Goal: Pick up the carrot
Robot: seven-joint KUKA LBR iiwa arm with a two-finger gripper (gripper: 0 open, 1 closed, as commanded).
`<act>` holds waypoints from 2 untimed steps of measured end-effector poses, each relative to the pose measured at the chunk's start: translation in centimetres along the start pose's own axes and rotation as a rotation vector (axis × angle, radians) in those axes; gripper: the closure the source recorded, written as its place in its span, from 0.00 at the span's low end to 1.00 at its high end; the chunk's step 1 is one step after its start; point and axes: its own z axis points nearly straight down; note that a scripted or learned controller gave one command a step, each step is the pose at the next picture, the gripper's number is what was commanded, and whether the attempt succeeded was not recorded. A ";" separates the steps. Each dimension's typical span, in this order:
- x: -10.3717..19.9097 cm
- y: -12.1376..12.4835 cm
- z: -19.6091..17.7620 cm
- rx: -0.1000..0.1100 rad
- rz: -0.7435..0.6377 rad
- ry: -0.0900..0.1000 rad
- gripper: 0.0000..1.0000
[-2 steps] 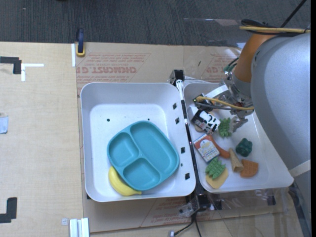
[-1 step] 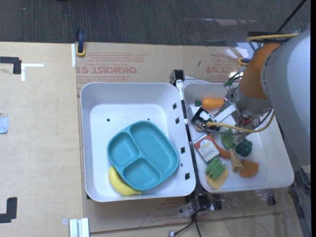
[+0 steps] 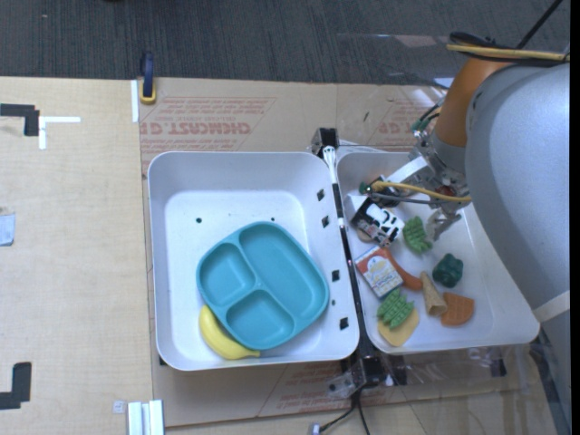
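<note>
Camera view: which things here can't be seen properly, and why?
- Pincer: whether open or shut, too small and cluttered.
- Banana: partly under the blue tray in the left bin.
- Carrot: partly behind the small card.
- Arm: cut off by the right edge.

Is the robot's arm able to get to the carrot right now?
Probably yes. The carrot lies in the right bin, beside the small card, with nothing lying on top of it. The arm hangs over that same bin. Toys crowd close, so a clean grab may be tricky.
</note>
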 end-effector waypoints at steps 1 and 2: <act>0.3 0.2 -1.4 -0.013 -0.008 0.013 1.00; 0.2 0.1 -1.2 -0.010 -0.009 0.008 0.00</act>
